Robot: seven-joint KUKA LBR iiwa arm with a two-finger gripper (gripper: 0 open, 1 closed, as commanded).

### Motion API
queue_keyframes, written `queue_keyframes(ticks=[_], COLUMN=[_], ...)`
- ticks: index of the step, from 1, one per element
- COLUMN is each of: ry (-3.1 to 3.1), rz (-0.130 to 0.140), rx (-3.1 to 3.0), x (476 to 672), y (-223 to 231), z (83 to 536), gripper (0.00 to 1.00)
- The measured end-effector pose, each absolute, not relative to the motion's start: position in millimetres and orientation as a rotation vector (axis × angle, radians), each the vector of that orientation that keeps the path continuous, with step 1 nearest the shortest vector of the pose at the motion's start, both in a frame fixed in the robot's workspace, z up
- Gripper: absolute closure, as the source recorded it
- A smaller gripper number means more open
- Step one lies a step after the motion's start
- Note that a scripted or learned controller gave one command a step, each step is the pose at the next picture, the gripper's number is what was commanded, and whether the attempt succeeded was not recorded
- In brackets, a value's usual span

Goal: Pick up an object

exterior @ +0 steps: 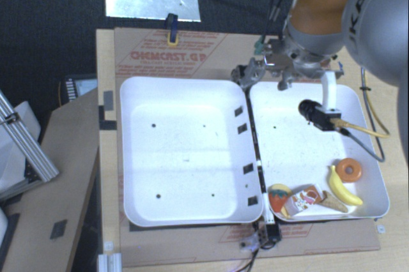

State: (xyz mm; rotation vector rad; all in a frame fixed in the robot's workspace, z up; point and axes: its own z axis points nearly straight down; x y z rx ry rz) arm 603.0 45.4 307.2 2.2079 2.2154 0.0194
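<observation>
Camera view: the hand (pixel 286 76) hangs over the far rim of the right bin (pixel 300 156); its grip cannot be made out. In that bin's near corner, well apart from it, lie a banana (pixel 344 189), an orange ring (pixel 349 169) and a small packet (pixel 301 199).

Left bin (pixel 185 149): floor bare, open to my reach throughout. Right bin (pixel 287 149): middle floor open; near-right corner crowded by banana (pixel 342 188), orange ring (pixel 349 169), packet (pixel 301 199) and tomato (pixel 278 197). Ridge between bins (pixel 254 149) bars low crossings.
</observation>
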Motion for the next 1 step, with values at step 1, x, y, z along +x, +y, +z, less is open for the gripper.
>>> queue_keyframes(ticks=[1], ry=[2.226], rz=[0.016], rx=[2.209], x=[572.9], y=[73.6], z=[390.1], gripper=[0.00])
